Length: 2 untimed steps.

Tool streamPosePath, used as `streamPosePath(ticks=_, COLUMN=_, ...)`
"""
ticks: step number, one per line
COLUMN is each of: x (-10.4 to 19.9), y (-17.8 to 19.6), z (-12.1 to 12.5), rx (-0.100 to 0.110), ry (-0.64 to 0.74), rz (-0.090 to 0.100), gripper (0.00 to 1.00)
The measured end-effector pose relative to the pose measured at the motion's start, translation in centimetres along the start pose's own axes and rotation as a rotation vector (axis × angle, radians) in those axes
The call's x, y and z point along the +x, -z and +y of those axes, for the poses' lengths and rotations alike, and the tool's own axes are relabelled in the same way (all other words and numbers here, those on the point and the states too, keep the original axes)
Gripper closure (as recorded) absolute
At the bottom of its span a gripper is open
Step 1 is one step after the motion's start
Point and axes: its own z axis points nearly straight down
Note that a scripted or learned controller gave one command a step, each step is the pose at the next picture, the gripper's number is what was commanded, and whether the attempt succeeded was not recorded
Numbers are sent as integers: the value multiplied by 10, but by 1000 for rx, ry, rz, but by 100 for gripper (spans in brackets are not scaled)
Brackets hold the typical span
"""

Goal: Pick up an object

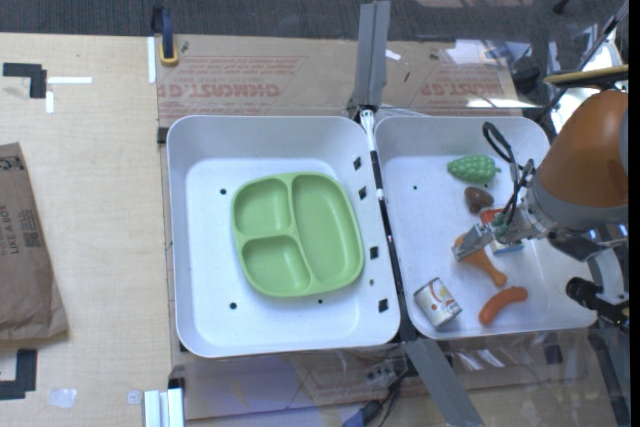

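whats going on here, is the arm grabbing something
The grey arm with the orange band reaches into the right white bin, its gripper low over an orange carrot-like piece. A grasp isn't visible. Nearby lie a green bumpy toy, a small can and an orange sausage shape. The left bin holds a green divided plate.

Robot lab: taped bench (90, 115), two white bins (190, 245).

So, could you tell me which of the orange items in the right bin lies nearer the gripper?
The orange carrot-like piece, directly beneath the gripper. The orange sausage-shaped one lies apart, closer to the bin's front edge, beside the small can.
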Motion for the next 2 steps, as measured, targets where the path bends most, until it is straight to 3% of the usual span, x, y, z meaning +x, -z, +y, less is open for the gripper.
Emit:
streamPosePath(ticks=1, x=-1, y=4, z=1, rx=1, ry=-3, rz=2, gripper=100)
streamPosePath(ticks=2, x=113, y=138, z=35, rx=19, ry=-142, rz=5, gripper=100)
